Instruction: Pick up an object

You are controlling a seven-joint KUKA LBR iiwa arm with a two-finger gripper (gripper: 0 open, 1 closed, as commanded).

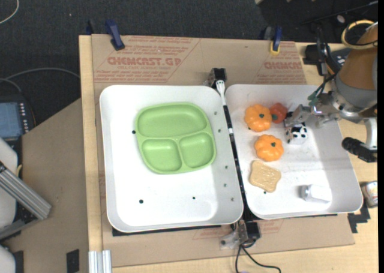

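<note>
So the bench (150,56) under me is that brown board with red lettering, and it carries two white bins side by side. The left bin (120,164) has a green divided plate (175,138) sitting in its upper middle, three compartments, nothing in them that I can see. The right bin (336,188) is where all the small stuff is.

My arm comes in from the right, orange band up near the top corner, and my gripper (300,117) hangs over the upper part of the right bin. Honestly can't tell from this angle how my jaws stand.

Objects to grab, all in the right bin: two orange pumpkins, one upper (258,118) and one lower (268,147), a tan cracker-looking piece (264,176) below them, a red thing (278,111) touching the upper pumpkin, a small black-and-white object (297,134) just below my gripper, and a little grey piece (314,192) near the front right corner.
</note>
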